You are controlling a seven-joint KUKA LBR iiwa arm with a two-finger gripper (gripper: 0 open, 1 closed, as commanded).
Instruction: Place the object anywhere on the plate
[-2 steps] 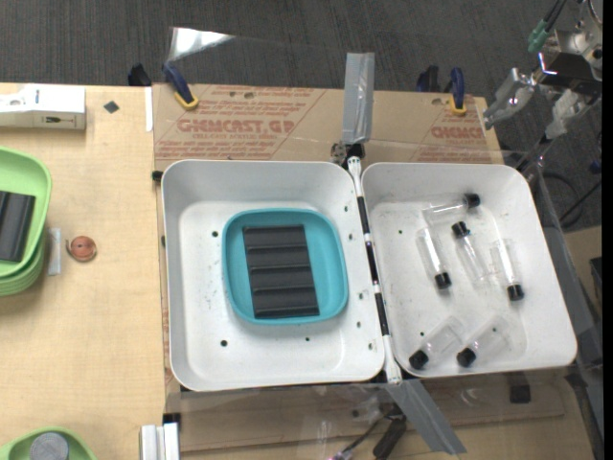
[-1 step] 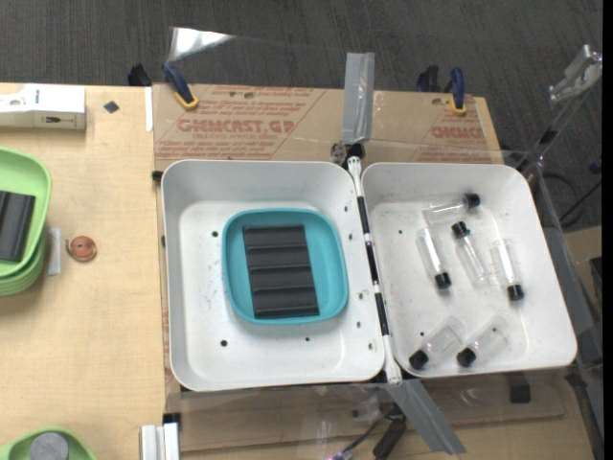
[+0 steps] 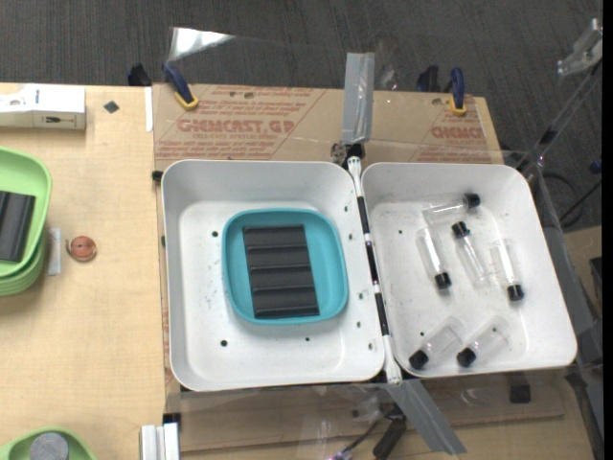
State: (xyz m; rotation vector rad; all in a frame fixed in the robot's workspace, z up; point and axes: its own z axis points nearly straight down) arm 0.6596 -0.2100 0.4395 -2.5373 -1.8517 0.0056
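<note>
So here's where I'm at: nothing has landed on the plate yet. The teal plate sits in the middle of the left bin, and the only thing on it is a dark ribbed insert lying flat in its well. My objects are all in the right bin: a scatter of clear vials with black caps, a few lying loose in the upper middle of that bin and two more near its lower edge. None of them touch the plate, and the bin walls stand between them. As for my end effector, I can't tell you whether it's open or closed. So basically the whole job's left: pick a vial, carry it left over the divider, set it down.
</note>
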